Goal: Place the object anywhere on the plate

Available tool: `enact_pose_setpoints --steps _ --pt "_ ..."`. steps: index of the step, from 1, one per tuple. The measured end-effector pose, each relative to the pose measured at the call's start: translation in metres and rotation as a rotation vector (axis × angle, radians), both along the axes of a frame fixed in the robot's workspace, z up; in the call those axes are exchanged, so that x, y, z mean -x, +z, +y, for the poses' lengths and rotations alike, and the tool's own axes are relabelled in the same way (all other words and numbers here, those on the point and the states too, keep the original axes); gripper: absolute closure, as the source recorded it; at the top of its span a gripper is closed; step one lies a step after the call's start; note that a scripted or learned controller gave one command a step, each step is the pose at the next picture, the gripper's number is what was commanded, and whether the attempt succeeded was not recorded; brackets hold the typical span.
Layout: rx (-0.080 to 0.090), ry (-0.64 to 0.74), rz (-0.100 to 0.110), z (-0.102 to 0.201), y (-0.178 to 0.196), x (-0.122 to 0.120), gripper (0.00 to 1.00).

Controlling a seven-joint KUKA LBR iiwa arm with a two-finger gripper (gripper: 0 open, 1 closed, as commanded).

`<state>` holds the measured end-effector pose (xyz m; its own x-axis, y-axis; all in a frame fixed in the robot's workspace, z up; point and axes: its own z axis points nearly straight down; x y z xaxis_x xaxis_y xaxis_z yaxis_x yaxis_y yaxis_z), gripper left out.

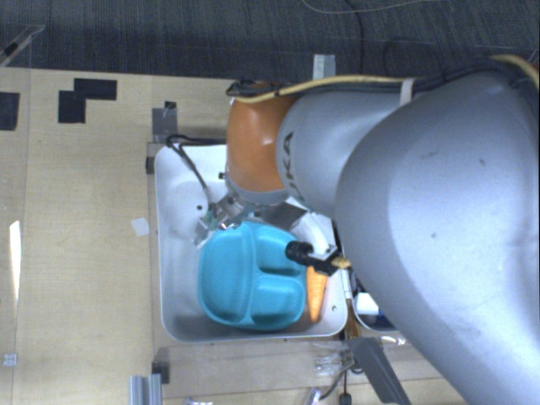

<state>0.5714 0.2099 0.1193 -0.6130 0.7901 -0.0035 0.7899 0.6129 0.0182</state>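
The grey arm [439, 201] is nearest the camera and by far the biggest thing in view. It comes in from the right and covers most of that side. Its orange band [253, 146] sits over the far end of the left bin.

The tan bench [76, 251] spreads out to the left, with a few black marks [84, 99] near its far edge. Beyond it is dark floor, with a thin cable [354, 2] lying on it.

The white bin [175, 268] lies below the arm. Only its left wall, near wall and part of its floor can be seen. The arm covers almost all of a second bin [375, 317], leaving just a bit of its rim showing at the right.

A blue plate [249, 281] with divided sections takes up the near half of the left bin.

An orange carrot [315, 295] lies in the same bin, off the plate. It is squeezed in just beside the plate's right rim, between the plate and the bin's right wall. Its far end is hidden under the robot.

The gripper [218, 218] hangs below the orange band, at the plate's far left corner and well apart from the carrot. I cannot tell whether it is spread or pressed together, and nothing can be seen in its grasp.
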Motion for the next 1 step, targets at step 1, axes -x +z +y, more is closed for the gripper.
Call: enact_pose_setpoints --steps 1 --pt "-0.006 -0.093 -0.017 -0.0006 -0.0197 0.0632 0.0"
